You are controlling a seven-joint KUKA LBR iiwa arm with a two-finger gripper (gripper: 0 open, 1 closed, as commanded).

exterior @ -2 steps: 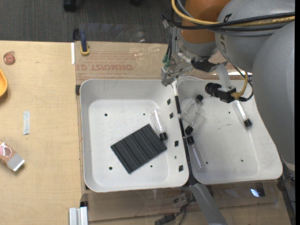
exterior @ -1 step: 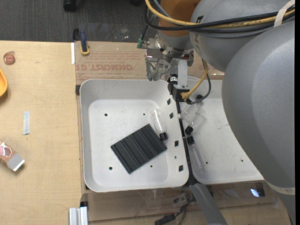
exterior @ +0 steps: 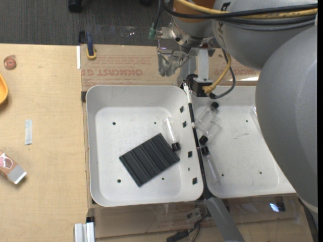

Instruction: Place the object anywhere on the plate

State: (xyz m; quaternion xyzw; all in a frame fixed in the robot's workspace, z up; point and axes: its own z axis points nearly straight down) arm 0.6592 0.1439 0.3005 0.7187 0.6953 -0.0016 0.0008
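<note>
Far to the left of the left bin, out on the tan counter, lay a small grey strip, and below it a little red-and-white packet near the edge. An orange object peeked in higher up, with a small round disc above it.

Inside the left bin, the dark ribbed plate rested tilted on the white floor, toward the bin's right half. Touching the plate's upper right corner was a clear tube with a black cap, lying flat, cap end pointing down.

Just right of the left bin, in the right bin, clear plastic pieces lay beside the shared wall, with small black bits near them.

Above the left bin's top right corner hung the gripper, over the cardboard strip behind the bins. Whether the jaws were open or closed, I couldn't tell; nothing showed between them. The big grey arm bulked over the right bin.
</note>
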